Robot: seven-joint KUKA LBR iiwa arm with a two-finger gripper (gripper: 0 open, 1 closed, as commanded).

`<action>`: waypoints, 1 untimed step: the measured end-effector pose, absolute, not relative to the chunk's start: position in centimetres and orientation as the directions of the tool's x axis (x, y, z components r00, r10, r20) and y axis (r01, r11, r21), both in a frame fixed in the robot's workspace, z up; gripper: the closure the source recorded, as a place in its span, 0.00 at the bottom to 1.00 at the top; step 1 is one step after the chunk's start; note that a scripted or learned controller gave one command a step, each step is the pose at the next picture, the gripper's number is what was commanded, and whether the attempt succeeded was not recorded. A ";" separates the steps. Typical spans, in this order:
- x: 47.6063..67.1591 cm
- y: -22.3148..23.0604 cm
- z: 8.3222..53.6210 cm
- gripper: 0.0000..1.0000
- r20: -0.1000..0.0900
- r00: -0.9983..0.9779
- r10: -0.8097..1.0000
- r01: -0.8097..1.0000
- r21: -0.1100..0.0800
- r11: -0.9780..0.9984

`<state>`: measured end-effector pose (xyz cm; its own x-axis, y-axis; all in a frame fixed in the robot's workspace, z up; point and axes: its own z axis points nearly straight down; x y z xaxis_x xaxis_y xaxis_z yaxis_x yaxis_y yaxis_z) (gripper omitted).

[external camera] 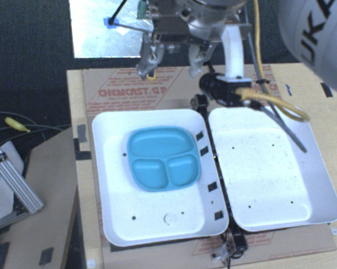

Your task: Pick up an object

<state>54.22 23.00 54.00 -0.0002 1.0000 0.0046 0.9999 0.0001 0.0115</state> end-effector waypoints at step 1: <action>54.0 23.0 54.6 1.00 0.003 -0.007 1.000 1.000 0.004 0.007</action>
<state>54.02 23.04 54.63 -0.0066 1.0000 0.0027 1.0000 0.0066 0.0040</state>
